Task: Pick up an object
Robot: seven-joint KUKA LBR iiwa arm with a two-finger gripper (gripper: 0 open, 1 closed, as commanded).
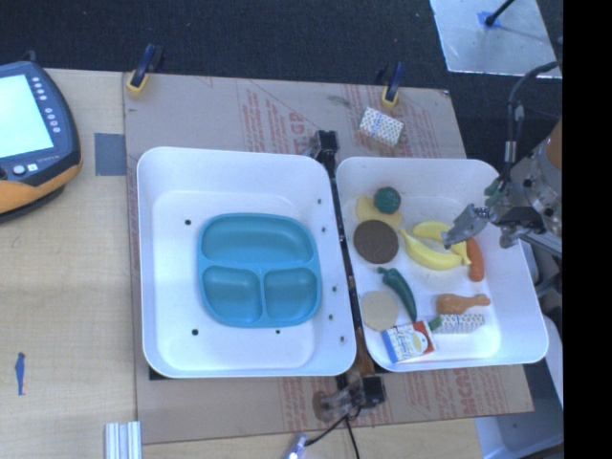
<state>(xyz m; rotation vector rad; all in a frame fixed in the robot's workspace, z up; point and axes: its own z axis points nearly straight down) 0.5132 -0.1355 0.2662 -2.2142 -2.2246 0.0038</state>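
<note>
The gripper is hanging over the right bin, coming in from the right edge, and honestly I can't tell whether it's spread or closed from this angle, it's just a grey blur of metal. Nothing visibly sits between its tips.

Right under and just left of it is the banana, with the tip of the gripper seeming to overlap its upper end. Just below the gripper on its right side is a carrot, lying more or less up-down. Further below that there's a drumstick, and beside it a little speckled block. A small carton lies near the bin's bottom edge.

Off to the gripper's left: a brown round cookie, a dark green ball above it, a green pepper and a pale round disc lower down.

Well to the left, the other bin holds a blue divided plate. A small patterned cube is up on the cardboard outside the bins, and a tablet-like pendant lies far left.
</note>
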